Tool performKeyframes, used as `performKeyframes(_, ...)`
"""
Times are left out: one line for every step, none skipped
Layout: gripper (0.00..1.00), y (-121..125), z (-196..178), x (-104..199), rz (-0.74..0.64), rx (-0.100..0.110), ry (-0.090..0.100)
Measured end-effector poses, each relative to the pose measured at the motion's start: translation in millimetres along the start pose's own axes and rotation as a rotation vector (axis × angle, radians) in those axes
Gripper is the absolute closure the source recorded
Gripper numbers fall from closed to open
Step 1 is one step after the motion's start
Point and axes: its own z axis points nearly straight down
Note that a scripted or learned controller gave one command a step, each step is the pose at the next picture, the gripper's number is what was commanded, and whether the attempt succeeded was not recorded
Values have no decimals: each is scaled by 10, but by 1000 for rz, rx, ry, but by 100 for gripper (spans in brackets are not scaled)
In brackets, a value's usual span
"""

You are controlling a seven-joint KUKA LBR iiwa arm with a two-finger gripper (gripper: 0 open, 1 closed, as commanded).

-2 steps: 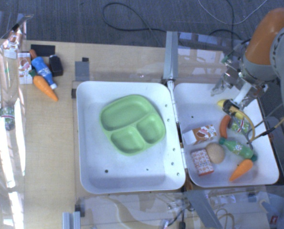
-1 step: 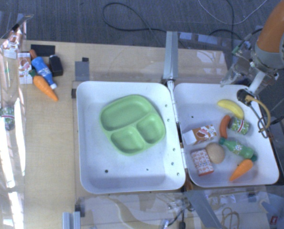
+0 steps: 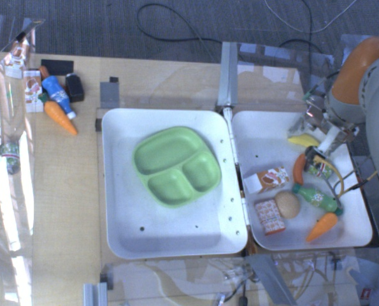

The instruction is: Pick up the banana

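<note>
The banana (image 3: 302, 140) is seen in the right bin (image 3: 265, 139), just beside the gripper (image 3: 316, 116) (whose opening cannot be told). It should be straddled across its width and lifted straight.

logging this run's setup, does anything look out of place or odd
Yes: an orange carrot, a blue bottle and a small carton lie on the bench left of the left bin, outside both bins. The green plate sits askew in that bin. Nothing looks spilled or broken.
</note>
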Motion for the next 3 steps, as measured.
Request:
performKeyframes(0,87,38,-49,-87,-3,6)
performKeyframes(0,-91,24,-188,-80,-14,11)
performKeyframes(0,-148,-128,-128,49,8,-4)
